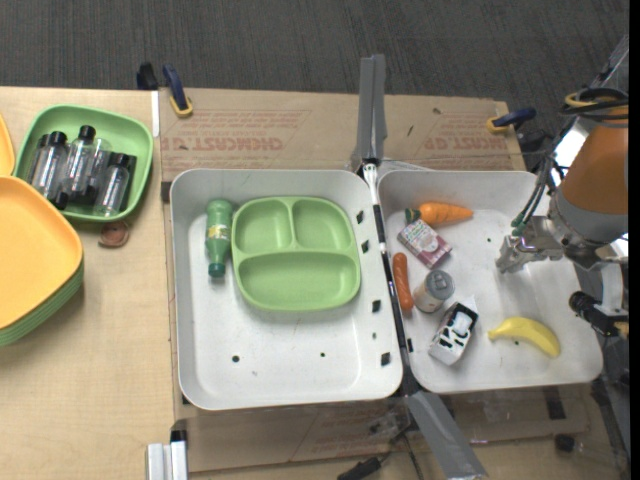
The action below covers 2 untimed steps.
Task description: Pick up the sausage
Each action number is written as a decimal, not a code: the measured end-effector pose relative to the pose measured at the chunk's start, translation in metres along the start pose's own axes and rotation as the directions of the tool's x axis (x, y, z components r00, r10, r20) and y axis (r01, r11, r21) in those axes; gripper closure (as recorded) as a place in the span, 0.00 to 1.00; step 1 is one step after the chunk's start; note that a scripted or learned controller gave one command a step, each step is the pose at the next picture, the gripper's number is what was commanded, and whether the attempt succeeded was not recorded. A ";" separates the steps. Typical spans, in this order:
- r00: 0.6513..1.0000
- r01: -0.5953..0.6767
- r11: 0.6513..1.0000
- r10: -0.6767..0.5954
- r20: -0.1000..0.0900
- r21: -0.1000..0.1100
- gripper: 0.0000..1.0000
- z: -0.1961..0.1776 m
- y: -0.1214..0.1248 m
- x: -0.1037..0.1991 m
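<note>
- Sausage [402, 282]: thin red-orange link lying lengthwise along the left wall of the right bin [500, 373], hard against the divider betw the 2 bins
- Gripper [512, 258] hangs over the right part of that bin, well apart from the sausage; nothing betw its fingers that I can see, & can't tell whether they're spread or closed at this res
- Neighbours to mind: small can [437, 288] just beside the sausage on its right, pink carton [423, 242] near its top end, black-and-white packet [454, 332] below the can
- Carrot [441, 212] is also orange & long, so don't mistake it; it sits higher up, near the bin's back wall
- Best approach, I'd say: come across leftward, line the fingers up across the short axis of the link, 1 finger on the wall side, 1 on the can side
- Risk: wall-side finger may have no room & could hit the rim; aim for the lower half, away from the carton, w/ a straight drop
</note>
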State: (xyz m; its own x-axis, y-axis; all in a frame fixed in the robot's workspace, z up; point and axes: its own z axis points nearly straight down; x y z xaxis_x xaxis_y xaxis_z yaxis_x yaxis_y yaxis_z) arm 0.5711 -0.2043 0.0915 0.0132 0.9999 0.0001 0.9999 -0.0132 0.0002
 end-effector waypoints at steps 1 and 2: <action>0.974 0.226 0.974 -0.226 -0.001 0.001 1.00 0.000 -0.058 -0.011; 0.885 0.466 0.885 -0.466 0.003 -0.003 1.00 -0.029 0.030 -0.018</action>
State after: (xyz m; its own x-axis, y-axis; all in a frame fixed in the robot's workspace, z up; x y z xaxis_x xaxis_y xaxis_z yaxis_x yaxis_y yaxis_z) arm 0.6010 -0.2224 0.1209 -0.4547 0.8906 -0.0032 0.8906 0.4547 0.0028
